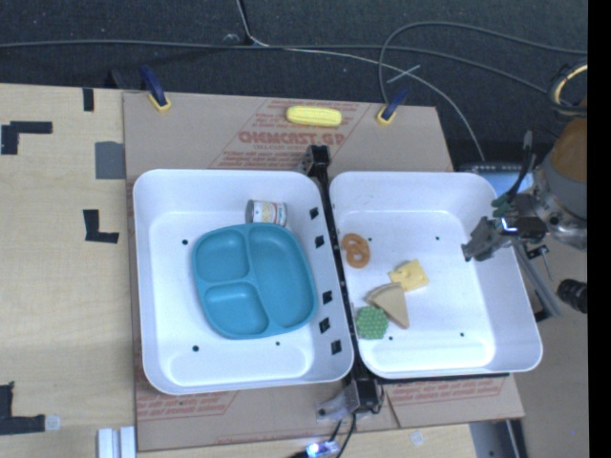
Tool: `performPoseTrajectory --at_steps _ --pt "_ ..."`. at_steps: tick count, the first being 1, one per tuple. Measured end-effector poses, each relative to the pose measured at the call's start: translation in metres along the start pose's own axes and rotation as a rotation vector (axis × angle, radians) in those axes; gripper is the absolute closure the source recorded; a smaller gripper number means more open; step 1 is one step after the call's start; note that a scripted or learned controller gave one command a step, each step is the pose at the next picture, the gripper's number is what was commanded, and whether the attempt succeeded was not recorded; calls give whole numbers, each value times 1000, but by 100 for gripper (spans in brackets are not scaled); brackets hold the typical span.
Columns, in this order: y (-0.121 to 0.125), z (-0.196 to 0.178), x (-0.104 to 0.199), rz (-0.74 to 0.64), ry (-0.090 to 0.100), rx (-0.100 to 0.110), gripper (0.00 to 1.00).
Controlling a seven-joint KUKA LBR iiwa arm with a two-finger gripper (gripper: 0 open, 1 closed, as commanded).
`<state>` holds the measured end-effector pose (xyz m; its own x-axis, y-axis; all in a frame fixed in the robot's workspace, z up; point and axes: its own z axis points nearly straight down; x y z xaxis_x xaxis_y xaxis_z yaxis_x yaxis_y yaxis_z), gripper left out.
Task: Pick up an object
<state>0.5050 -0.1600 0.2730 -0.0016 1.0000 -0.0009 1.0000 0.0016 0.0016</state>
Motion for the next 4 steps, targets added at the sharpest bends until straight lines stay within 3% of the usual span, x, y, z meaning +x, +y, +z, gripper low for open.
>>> performPoseTrajectory --at_steps 4 --pt "95 34 196 -3 1 2 100"
